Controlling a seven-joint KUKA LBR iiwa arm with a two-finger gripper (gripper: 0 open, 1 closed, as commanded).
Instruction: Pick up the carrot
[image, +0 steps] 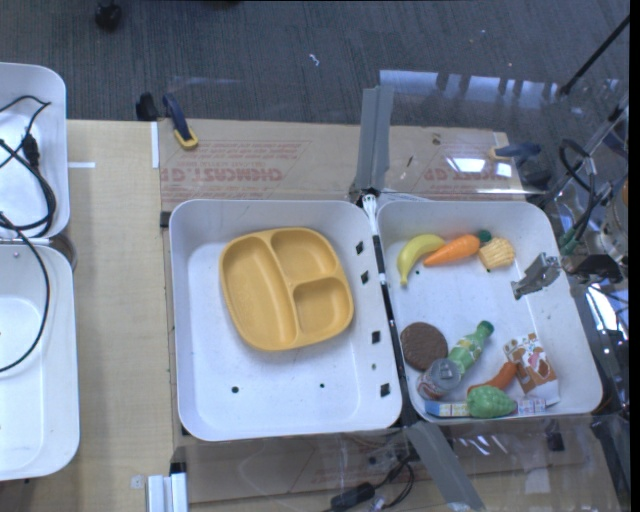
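Here the carrot (452, 250) lies nearly level — green top rightward, tip toward the banana (415, 255) — jaws' state unclear

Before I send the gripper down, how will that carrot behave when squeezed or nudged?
The carrot looks like smooth moulded plastic, so probably stiff, light and a bit slippery. Its tapered round body may roll or pivot if pushed. Its tip meets the banana, which could shift with it.

Red print on flattened cardboard

The cardboard sheet (250, 155) lying on the counter (110, 200) behind the bins carries large red letters, upside down and mirrored from this view; the word seems to read "CHEMICALS", uncertainly.
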